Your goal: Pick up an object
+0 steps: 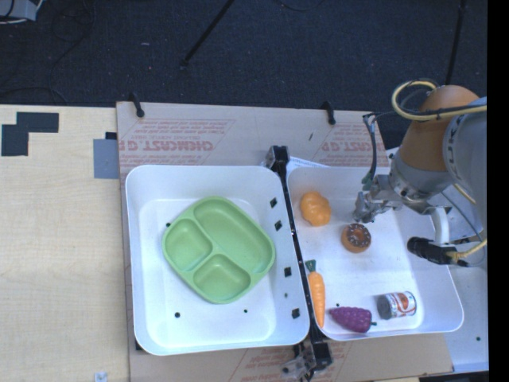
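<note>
five small toys lie in the right bin (445,313), and the hand (367,210), its state unclear to me, hovers by the doughnut (356,237), likely light, stiff, best pinched across its rim.

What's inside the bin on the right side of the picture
The right bin holds an orange fruit, a doughnut, a carrot, purple grapes and a can. The gripper covers some floor.

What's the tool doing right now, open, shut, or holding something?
Tool: cannot be told from this view. It sits low in the right bin, just above the donut, with nothing visibly held.
</note>
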Controlling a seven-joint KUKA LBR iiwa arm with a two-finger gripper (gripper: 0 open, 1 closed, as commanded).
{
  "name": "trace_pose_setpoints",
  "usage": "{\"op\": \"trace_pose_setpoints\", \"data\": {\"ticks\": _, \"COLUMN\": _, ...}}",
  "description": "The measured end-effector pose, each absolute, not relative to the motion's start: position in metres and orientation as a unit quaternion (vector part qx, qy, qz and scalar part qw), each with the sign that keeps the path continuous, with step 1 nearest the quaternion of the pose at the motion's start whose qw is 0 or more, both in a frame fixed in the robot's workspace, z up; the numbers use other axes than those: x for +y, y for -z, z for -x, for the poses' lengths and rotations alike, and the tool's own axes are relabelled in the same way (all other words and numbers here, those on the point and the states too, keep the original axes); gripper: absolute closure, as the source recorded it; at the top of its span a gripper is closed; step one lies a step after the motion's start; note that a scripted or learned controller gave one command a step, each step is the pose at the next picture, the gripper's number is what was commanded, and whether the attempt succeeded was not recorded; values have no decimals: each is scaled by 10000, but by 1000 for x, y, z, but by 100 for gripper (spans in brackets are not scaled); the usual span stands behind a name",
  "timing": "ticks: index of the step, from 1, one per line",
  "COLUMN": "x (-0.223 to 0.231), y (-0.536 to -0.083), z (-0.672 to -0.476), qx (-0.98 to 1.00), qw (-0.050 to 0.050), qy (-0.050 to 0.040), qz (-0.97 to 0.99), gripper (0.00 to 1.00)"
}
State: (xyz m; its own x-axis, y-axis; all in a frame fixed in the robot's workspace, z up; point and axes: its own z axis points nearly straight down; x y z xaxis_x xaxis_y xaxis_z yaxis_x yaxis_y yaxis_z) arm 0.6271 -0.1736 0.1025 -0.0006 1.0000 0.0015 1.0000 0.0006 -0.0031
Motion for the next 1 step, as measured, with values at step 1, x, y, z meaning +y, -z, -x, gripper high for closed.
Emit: {"op": "trace_pose_setpoints", "data": {"ticks": 1, "x": -165, "y": -161, "z": -628, "qx": -7078, "qw": -11, "qy": 9, "qz": 7064, "gripper": 100}}
